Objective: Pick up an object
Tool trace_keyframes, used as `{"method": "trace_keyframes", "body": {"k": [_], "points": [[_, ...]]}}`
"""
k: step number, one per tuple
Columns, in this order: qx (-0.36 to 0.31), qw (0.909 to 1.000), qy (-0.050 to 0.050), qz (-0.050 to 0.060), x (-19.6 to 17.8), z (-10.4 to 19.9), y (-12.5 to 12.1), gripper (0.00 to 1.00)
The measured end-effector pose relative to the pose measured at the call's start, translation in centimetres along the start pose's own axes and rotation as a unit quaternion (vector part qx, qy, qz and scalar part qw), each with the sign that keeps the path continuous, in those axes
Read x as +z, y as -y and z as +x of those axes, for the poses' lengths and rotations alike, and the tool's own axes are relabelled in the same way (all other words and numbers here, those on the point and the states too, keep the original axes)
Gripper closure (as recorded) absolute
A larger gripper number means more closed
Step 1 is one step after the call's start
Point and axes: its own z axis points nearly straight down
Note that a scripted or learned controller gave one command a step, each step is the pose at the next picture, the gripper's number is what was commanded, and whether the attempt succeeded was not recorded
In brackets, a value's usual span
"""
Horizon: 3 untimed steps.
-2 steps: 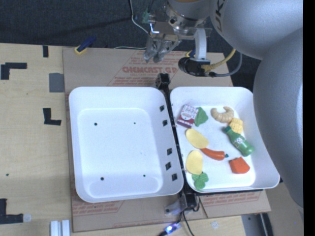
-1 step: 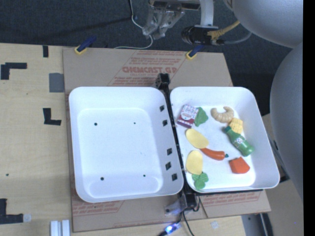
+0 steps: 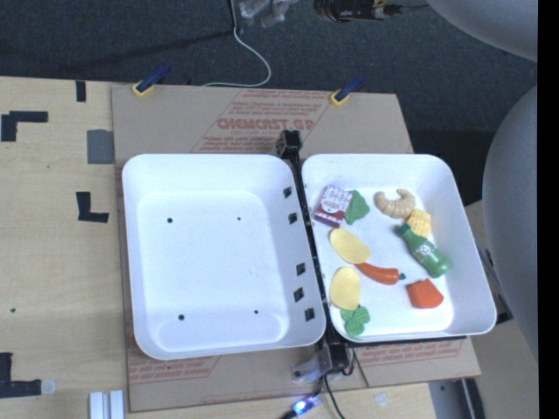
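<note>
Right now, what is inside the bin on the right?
The right bin holds small toy foods: a maroon packet, a green bottle, a tan croissant, two yellow pieces and an orange wedge. Whatever lies beneath them is hidden.

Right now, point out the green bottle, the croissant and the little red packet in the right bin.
green bottle [image 3: 425, 250]: camera view, on the middle of its body.
croissant [image 3: 395, 202]: camera view, on the middle of its curved back.
red packet [image 3: 333, 205]: camera view, on the centre of its printed face.
</note>
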Motion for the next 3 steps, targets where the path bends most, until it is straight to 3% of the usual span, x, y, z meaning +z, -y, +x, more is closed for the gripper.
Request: {"method": "trace_keyframes", "body": {"k": [2,3], "points": [[0.001,1.0000,0.002,0.006,2.2,5.3,0.7,1.00],[0.002,1.0000,0.003,0.008,9.8,4.2,0.0,1.00]]}}
